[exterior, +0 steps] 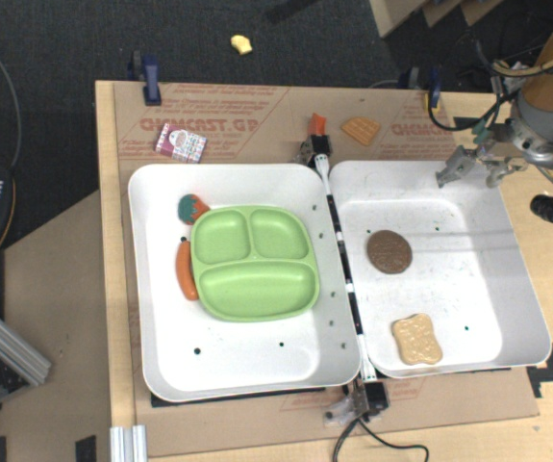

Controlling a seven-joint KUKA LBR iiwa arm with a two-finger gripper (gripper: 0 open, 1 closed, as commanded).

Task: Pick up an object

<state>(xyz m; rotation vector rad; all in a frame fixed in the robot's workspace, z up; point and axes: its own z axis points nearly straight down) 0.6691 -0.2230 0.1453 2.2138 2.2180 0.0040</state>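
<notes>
In the right bin (507, 287) lie a round brown cookie (389, 252) and, nearer the front, a tan biscuit (417, 340). The left bin (161, 354) holds a green divided plate (254, 262), with an orange sausage-shaped piece (187, 269) along its left side and a small teal and red item (193, 208) at its far left corner. My gripper (473, 169) hangs over the far right corner of the right bin, open, with nothing between its fingers. It is well apart from the cookie.
On the cardboard behind the bins lie an orange cracker (360, 130) and a pink packet (180, 141). Clamps (148, 77) grip the board's far edge. A yellow scrap (241, 43) is on the dark floor. Cables (468, 114) trail near the arm.
</notes>
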